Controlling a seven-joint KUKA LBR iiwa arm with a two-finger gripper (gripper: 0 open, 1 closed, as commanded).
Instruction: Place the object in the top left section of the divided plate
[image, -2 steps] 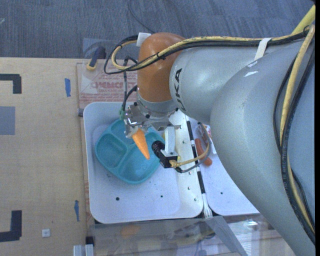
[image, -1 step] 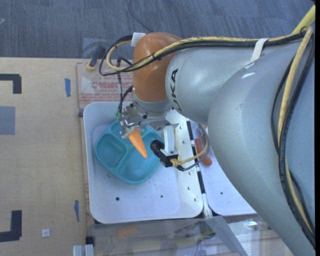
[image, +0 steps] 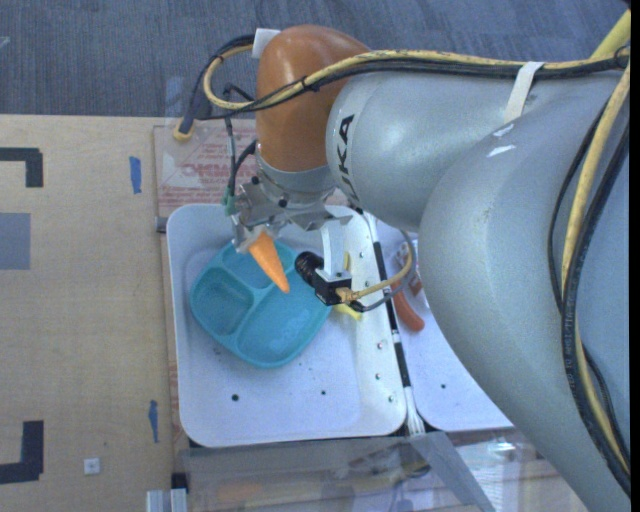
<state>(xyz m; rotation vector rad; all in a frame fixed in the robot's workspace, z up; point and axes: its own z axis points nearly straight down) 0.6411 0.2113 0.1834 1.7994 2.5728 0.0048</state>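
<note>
While the grey arm (image: 470, 190) fills the right and upper part of the frame, we see its orange band (image: 300, 90) just above centre, with the wrist pointing down toward the left bin (image: 270, 410). Yellow and black cables (image: 400, 62) run along the arm and loop around the band.

Below the wrist the claw (image: 258, 238) hangs over the upper edge of the plate (image: 260, 310). We cannot tell how far its fingers are spread, since the wrist hides most of them. An orange carrot (image: 268, 260) shows right beneath the claw, tilted with its tip pointing toward the lower right. Its wide end meets the claw, yet we cannot tell whether it is pinched or merely lying there. The carrot sits above the plate's upper sections, near the rim.

We count one blue divided plate, lying in the left bin, in that bin's upper half. We count one carrot. We count two white bins side by side on the tabletop (image: 80, 300); the right bin (image: 450, 390) is mostly hidden under the arm. One more orange thing (image: 408, 312) lies in the right bin, beside the divide between the bins, partly covered by the arm.
</note>
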